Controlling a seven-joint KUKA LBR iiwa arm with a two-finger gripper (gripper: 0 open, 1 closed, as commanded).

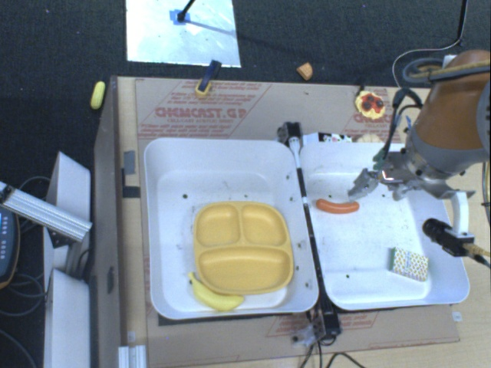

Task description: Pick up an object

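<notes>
We take the yellow divided plate [243, 248] in the left bin [165, 167] as our landmark; a banana [215, 297] touches its lower-left edge. Well right of the plate, in the right bin [453, 286], lies the orange sausage [337, 205]. Just beyond and above it hovers our gripper [362, 184], nothing visibly between its fingers; whether they are spread we cannot tell. We judge this the approach step; next we must lower over the sausage and close.

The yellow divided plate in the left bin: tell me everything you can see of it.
The yellow divided plate is a rounded-square tray that looks like smooth plastic, with three compartments: two smaller ones on the far side, one wide one nearer the camera. All three look bare. It lies flat, right way up, on the floor of the left bin, toward its near right part. A yellow banana lies against its near left corner, partly tucked under the rim. The gripper is over the other bin, well apart from it.
</notes>
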